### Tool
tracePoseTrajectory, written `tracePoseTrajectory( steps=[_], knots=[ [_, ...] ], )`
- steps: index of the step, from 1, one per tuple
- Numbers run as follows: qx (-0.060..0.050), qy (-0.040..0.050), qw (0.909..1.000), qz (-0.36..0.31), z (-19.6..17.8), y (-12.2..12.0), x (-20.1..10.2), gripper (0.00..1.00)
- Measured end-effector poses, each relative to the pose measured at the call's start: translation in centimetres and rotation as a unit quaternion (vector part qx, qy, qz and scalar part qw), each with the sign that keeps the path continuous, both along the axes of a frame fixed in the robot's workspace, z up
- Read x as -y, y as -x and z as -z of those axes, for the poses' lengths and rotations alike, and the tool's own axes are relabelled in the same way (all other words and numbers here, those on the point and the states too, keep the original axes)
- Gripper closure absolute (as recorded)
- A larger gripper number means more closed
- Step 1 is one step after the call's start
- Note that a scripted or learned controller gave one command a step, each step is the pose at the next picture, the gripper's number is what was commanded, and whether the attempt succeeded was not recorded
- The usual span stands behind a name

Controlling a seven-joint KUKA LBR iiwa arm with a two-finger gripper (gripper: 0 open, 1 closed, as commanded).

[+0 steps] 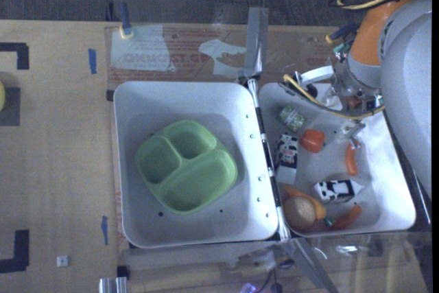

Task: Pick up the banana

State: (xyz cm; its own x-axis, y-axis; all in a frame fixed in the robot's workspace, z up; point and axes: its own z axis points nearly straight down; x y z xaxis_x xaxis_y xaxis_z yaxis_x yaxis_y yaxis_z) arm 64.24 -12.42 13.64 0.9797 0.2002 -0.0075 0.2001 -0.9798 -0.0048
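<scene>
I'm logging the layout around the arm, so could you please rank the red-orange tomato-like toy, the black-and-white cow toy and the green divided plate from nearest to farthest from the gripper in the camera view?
Measured from the gripper, over the right bin's upper part:
1. Red-orange toy, right bin, just lower-left of it.
2. Cow toy, right bin, near the lower edge.
3. Green divided plate, left bin, farthest.

Wooden bench point(55, 168) carries two white bins: left bin point(130, 106), right bin point(398, 209), side by side.

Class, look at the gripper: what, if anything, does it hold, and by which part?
It cannot be told: the arm's wrist hides the fingers above the right bin, and no item shows between them.
</scene>
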Motion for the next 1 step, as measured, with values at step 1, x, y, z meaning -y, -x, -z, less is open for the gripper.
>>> tracePoseTrajectory(
  steps=[1],
  knots=[
    [0.002,-0.0007,0.9944,-0.105,5.23,-0.08,0.15,0.0]
  ],
)
